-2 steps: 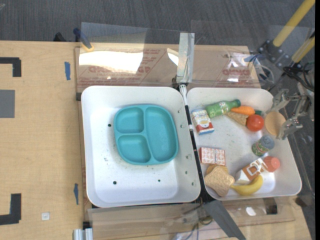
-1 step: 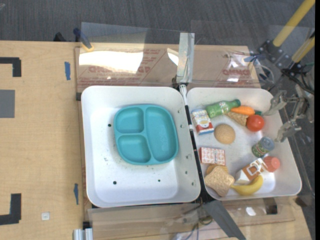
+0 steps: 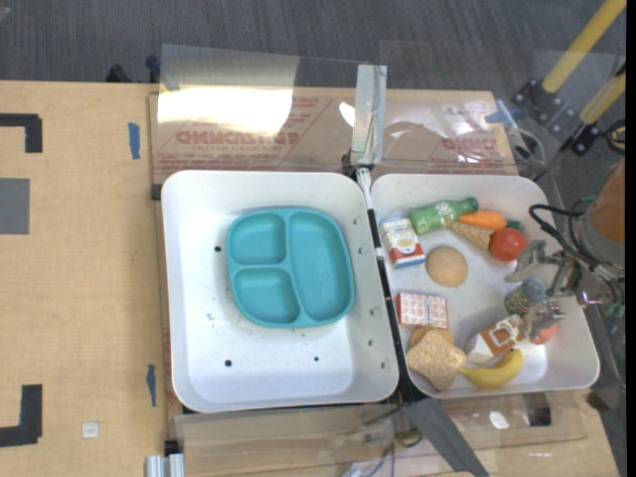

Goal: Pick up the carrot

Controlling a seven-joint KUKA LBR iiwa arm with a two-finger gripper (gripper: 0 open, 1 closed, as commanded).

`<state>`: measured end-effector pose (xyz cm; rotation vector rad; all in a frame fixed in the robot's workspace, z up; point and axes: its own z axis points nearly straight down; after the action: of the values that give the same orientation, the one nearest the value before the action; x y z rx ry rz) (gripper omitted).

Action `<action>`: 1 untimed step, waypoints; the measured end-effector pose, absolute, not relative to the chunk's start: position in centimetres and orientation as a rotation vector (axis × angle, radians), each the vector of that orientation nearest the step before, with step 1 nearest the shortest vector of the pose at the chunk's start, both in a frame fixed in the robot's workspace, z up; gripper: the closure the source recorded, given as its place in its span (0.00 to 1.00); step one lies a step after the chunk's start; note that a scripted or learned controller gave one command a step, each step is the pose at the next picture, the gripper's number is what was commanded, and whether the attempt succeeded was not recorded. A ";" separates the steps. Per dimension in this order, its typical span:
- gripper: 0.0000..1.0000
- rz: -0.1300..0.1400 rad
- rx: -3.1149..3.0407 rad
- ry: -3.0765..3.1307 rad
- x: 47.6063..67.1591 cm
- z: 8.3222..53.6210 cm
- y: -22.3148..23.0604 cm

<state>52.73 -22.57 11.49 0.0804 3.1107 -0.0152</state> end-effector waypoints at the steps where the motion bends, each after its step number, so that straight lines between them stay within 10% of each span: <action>1: 0.00 -0.010 0.641 3.033 58.7 11.1 -23.0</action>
<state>58.71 -22.96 11.08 0.6414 3.0332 -0.0105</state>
